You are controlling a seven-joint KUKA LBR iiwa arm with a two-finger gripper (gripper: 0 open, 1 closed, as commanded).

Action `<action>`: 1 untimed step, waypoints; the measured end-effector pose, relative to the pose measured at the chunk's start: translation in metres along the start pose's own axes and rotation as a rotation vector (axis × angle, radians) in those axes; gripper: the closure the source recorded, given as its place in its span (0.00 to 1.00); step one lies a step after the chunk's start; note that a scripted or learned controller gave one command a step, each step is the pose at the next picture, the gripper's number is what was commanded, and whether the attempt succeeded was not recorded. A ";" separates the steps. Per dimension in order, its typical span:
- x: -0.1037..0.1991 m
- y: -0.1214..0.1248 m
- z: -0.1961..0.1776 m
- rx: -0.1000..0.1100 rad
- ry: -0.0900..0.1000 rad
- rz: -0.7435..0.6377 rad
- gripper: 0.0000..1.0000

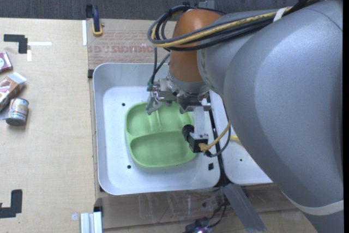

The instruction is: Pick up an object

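Note:
A light green dish (155, 150) with two compartments lies in the left white bin (109, 172), toward its right side. My gripper (154, 101) hangs from the orange-banded wrist (188, 46) and reaches down over the dish's far left edge, at or just above its rim. The wrist and the grey arm cover the dish's far right part and much of the bin behind it. I see nothing lifted off the bin floor.
The right white bin (245, 169) is mostly hidden under the grey arm. On the wooden bench to the left stand a small tin can (17, 112) and some snack packets (7, 87). A blue clamp (94, 18) sits behind the left bin.

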State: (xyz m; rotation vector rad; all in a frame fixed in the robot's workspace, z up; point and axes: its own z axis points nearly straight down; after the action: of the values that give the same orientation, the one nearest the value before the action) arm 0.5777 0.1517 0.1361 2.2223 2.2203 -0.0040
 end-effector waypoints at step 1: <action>0.066 -0.100 -0.106 0.000 0.000 -0.002 0.00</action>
State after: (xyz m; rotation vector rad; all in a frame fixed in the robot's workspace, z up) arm 0.4775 0.2178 0.2418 2.2206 2.2222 -0.0037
